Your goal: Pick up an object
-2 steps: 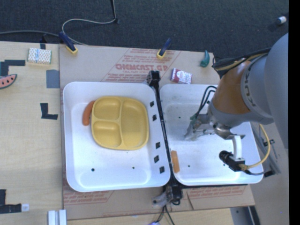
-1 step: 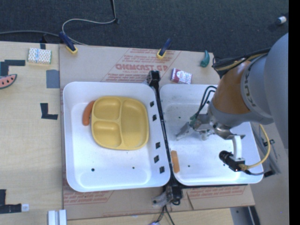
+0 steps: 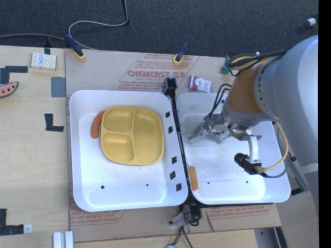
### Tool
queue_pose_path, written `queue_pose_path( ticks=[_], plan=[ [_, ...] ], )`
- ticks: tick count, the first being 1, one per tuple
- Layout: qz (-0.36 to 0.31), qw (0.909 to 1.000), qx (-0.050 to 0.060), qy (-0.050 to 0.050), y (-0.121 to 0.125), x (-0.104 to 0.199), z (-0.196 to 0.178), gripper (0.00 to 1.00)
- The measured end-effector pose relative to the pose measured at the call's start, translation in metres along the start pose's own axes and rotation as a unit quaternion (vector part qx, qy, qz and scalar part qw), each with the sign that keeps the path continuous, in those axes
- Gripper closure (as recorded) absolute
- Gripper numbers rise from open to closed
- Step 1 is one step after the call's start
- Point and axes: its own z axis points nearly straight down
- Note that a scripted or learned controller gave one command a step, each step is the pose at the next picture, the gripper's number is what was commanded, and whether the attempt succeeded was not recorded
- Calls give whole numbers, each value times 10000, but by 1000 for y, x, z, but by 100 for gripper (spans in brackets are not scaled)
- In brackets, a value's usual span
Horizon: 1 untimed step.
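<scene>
I am looking at the small orange piece [image 3: 193,176] lying in the right bin [image 3: 269,190], hard against that bin's left wall near the front corner; it is sitting below and a little to the left of my claw [image 3: 199,133] in the camera view, near but clearly apart from it, with bare white floor between. Its long axis is running roughly front to back along the wall, so I am judging that a grasp would want the fingers set across that axis, and the wall beside it may be crowding one finger. It is looking like a short, rounded, carrot-like stick, smooth and matte. My claw is hovering low over the upper left part of the same bin, grey metal tips pointing left toward the divider; nothing is showing between them, but I cannot tell whether they are spread or pressed together. Farther left, across the divider, the left bin [image 3: 83,190] is holding a yellow compartment plate [image 3: 132,135], glossy plastic with three rounded wells, and an orange sausage-shaped toy [image 3: 95,125] is lying just beside the plate's left edge, standing front to back. Both bins are resting on the cardboard-covered counter [image 3: 150,71].
</scene>
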Motion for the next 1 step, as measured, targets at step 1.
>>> queue_pose_path(
  ticks=[1],
  plan=[
    [0, 10000, -16, -10, 0, 0, -10, 100]
  ],
)
